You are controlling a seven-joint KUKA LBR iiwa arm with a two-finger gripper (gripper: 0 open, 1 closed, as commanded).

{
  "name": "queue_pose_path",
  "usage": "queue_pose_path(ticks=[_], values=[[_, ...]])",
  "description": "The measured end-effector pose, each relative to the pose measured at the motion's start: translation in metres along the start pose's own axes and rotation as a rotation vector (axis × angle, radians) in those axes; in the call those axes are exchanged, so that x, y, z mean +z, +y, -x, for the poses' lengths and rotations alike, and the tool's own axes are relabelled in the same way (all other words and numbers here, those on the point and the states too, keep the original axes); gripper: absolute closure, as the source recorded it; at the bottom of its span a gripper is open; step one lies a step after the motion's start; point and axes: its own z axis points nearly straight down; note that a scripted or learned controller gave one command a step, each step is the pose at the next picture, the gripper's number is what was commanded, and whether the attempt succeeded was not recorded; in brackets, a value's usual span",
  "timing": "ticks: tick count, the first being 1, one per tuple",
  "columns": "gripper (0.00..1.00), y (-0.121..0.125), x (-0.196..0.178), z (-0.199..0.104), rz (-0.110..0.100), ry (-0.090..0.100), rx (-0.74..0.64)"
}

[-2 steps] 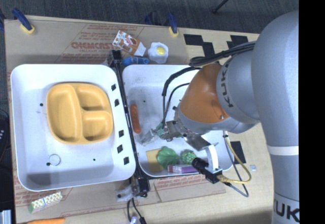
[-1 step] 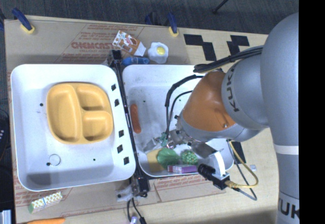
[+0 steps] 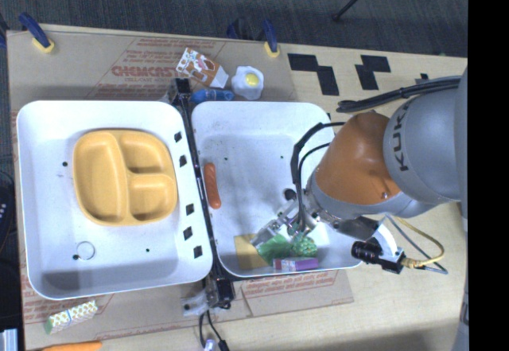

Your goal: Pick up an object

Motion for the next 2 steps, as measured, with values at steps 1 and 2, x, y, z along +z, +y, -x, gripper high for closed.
queue_pose_path(ticks=[1,2], values=[[0.0,-0.004,0.0,0.008,0.001,-0.001,-0.253],[0.0,0.012,0.0,0.031,0.0,-0.001,-0.539]])
